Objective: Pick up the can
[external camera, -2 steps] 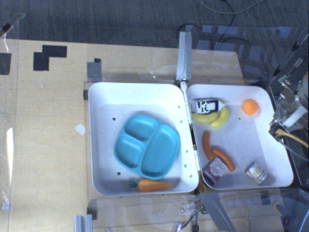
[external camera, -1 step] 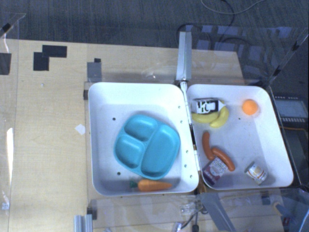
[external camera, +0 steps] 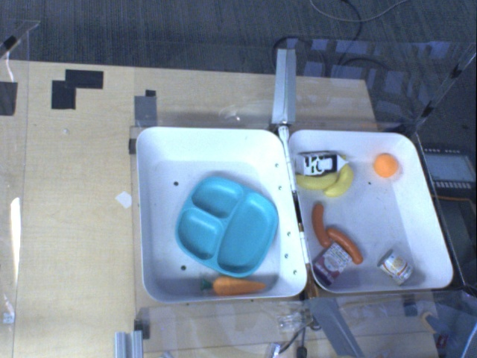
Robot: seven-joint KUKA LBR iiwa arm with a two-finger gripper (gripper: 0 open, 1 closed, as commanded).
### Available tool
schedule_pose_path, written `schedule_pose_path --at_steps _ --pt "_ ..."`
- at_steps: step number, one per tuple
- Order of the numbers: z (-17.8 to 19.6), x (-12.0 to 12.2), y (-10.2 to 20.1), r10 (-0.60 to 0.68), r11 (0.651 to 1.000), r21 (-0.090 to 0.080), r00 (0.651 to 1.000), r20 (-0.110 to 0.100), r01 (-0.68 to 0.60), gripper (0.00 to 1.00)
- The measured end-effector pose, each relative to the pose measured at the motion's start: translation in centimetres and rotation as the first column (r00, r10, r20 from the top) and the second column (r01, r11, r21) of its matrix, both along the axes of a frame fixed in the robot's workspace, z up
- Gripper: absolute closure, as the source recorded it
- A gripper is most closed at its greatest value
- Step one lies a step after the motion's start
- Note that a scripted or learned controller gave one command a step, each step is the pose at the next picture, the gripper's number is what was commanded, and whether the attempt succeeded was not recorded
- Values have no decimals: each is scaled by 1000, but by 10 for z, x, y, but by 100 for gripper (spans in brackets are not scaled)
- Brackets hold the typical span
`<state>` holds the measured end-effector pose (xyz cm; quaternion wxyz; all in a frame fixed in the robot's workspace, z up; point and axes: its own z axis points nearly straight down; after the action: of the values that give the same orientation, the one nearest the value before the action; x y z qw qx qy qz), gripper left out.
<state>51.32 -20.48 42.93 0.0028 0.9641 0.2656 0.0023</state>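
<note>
Whether the tool is open or closed cannot be told.

The can [external camera: 395, 266] lies in the right bin [external camera: 432, 200], in its near right corner, tilted, silvery with a pale label whose print is too small to read. Nothing touches it, and bare white floor surrounds it.

Left of the can sits a dark purple packet [external camera: 333, 263], glossy and crumpled, against the bin's near wall. One orange-red sausage [external camera: 345, 245] touches the packet's upper edge; a second sausage [external camera: 320, 224] lies just beyond it, further left of the can. Well behind the can rests a small orange ball [external camera: 385, 165]. Behind and left of the can, a yellow banana [external camera: 332, 183] curves under a black-and-white box [external camera: 318, 163], its markings blurred.

Far left of the can, the left bin [external camera: 156, 200] holds a smooth blue plate [external camera: 227, 232] with three compartments and a carrot [external camera: 237, 286] along the near wall, its leafy end hard to make out. The tabletop [external camera: 74, 200] is pale wood with black tape patches [external camera: 74, 86].
</note>
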Motion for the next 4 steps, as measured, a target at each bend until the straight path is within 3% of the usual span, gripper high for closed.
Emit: schedule_pose_path --at_steps 1,2,3,4 --pt "11 2 1 11 1000 -2 1000 2 -11 100" --pt "-53 46 0 -58 998 3 998 -4 58 100" --pt "-3 32 45 195 981 1 981 -1 -195 100" --pt "-53 62 144 438 899 3 899 -3 -438 100"
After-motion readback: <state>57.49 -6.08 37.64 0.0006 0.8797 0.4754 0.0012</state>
